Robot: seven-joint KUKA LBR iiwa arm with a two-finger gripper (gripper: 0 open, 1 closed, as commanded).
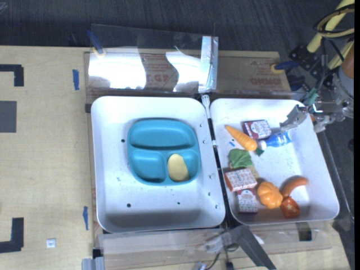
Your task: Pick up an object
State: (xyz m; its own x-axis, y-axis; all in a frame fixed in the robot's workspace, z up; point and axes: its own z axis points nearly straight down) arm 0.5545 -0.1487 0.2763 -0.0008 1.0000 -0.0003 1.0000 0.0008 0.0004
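**Arm at the right rim, objects crowded along the divider**

The gripper point(306, 112) sits at the upper right corner of the right bin point(315, 167), near its rim; whether the jaws are spread or closed cannot be told from this view. Nothing is visibly between them.

The objects lie in a loose column in the right bin's left half. A carrot point(241, 138) lies near the divider, with a small dark red box point(257, 129) just beside it and a blue-and-clear item point(277, 139) to its right, nearest the gripper. Below come a leafy green piece point(240, 158), a red patterned box point(241, 179) and a small carton point(247, 201). An orange gourd-like piece point(269, 194), a sausage-shaped piece point(294, 183) and a red tomato-like piece point(290, 207) cluster by the lower rim — the right-hand strip of the bin floor lies bare.

In the left bin point(107, 167) a blue divided tray point(160, 145) sits centred, a yellow lemon-like piece point(178, 167) in its lower right compartment, with open white floor all around the tray.
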